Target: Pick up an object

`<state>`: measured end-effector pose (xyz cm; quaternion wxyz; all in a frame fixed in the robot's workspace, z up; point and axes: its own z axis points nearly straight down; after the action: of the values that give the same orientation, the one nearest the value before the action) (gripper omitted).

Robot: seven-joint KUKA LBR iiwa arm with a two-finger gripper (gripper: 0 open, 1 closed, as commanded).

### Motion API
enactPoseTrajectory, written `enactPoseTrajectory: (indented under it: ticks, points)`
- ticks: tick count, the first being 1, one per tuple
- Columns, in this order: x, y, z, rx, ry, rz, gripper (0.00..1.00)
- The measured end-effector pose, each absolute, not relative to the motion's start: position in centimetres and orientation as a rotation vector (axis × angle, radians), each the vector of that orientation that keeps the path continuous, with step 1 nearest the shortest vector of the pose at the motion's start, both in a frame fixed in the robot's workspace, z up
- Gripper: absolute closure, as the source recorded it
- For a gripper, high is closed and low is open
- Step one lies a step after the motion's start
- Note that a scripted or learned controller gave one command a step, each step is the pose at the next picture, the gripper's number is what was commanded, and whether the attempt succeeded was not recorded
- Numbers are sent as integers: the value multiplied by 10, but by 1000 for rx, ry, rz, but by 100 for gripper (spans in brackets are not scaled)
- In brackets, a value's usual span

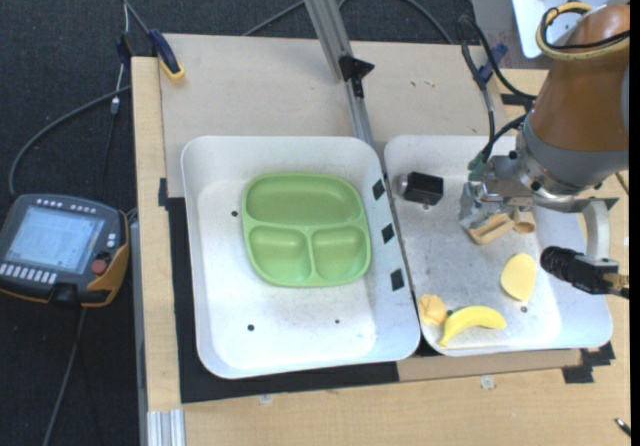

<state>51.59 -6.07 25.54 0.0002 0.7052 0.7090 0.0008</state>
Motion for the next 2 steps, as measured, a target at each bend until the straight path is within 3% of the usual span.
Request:
enactPoseTrajectory:
  ticks: [2]
  points:
    - [506,37,234,2219,2230,-1,100]
